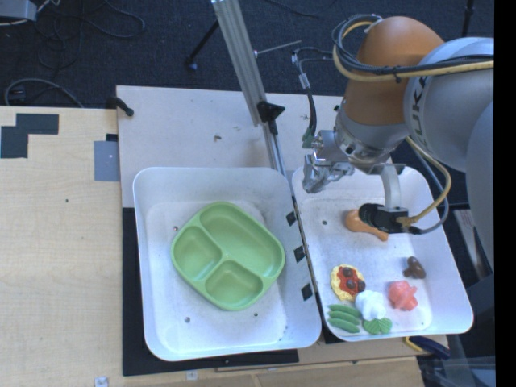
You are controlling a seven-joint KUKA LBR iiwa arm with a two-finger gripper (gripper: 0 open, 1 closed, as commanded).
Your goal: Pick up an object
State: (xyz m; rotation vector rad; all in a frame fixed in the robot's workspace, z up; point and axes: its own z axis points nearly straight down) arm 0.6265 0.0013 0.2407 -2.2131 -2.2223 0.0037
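Observation:
The right bin [451, 317] holds several toy foods. An orange piece [359, 220] lies mid-bin, partly covered by a black part of the arm. Near the front are a small pizza [347, 281], green pea pods [345, 318], a white piece [371, 303], a pink-red piece [402, 294] and a brown piece [414, 268]. My gripper [320, 176] hangs over the bin's back left corner, to the left of and behind the orange piece. I see nothing in it.
A green divided plate [228, 254] lies in the left bin [153, 297]. A slanted metal rail [246, 63] rises behind the bins, close to the gripper's left. The wooden bench extends to the left.

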